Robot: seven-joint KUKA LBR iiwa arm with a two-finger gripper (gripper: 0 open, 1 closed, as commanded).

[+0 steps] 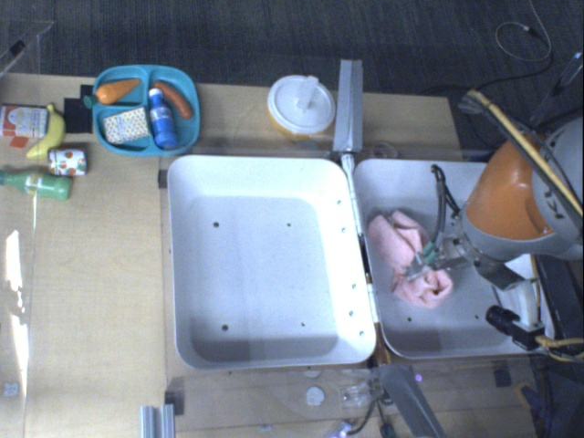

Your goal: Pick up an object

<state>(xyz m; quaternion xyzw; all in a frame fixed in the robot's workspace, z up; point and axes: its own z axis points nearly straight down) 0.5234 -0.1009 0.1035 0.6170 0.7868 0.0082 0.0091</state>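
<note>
A crumpled pink cloth (pixel 404 255) lies in the right white bin (pixel 461 336), toward its left side. My gripper (pixel 426 261) reaches in from the right, low over the cloth's right half, with its tip against the fabric. The grey arm with its orange band (pixel 506 199) hangs above the bin's right part and hides the floor beneath it. The tip is small and dark against the cloth, so I cannot make out whether any fabric is caught in it.
The left white bin (pixel 265 263) sits beside the right one, with a raised rim between them. Behind the bins stand a white lidded cup (pixel 301 106) and a blue divided plate (pixel 146 108) of toy food. A banana, a can and a green bottle (pixel 36 184) lie far left.
</note>
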